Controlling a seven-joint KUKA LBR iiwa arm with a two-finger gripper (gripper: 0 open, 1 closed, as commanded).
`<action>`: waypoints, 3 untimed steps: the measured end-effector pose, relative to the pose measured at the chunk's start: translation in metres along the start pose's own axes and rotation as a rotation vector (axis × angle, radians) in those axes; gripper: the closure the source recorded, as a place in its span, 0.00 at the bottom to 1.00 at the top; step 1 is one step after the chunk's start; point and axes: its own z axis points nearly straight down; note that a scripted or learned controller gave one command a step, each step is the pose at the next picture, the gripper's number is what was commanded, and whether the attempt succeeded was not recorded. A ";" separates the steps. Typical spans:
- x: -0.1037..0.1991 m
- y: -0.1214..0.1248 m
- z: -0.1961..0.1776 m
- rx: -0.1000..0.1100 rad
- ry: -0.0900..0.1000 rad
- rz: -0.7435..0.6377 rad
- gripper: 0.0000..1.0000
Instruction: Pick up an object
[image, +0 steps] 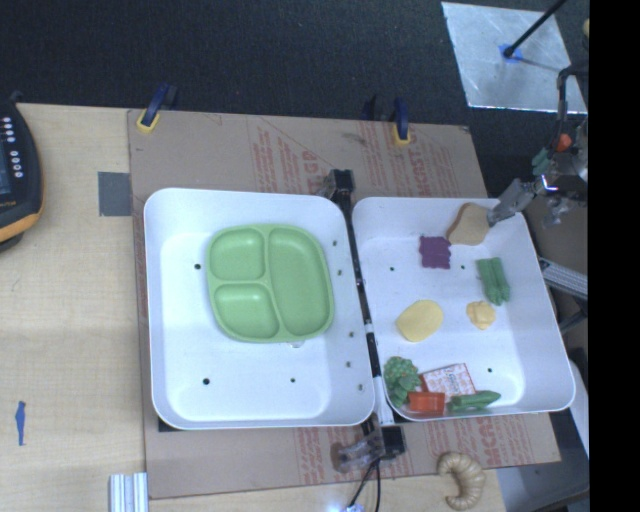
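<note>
- Your gripper (503, 207) sits at the right bin's (556, 345) far edge, touching the tan piece (467, 225); I cannot tell its grip state
- Nothing is lifted yet; purple piece (434, 251), green piece (492, 279) and yellow lump (419, 320) lie in that bin; picking remains

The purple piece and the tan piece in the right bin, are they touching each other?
Apart. The camera view shows a strip of white bin floor between the purple piece and the tan piece, which lies up and to its right.
</note>
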 end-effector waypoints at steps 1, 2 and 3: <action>0.019 0.035 0.151 0.006 0.002 -0.005 0.00; 0.076 0.036 0.159 0.003 0.003 -0.006 0.00; 0.071 0.036 0.147 0.003 0.000 -0.004 1.00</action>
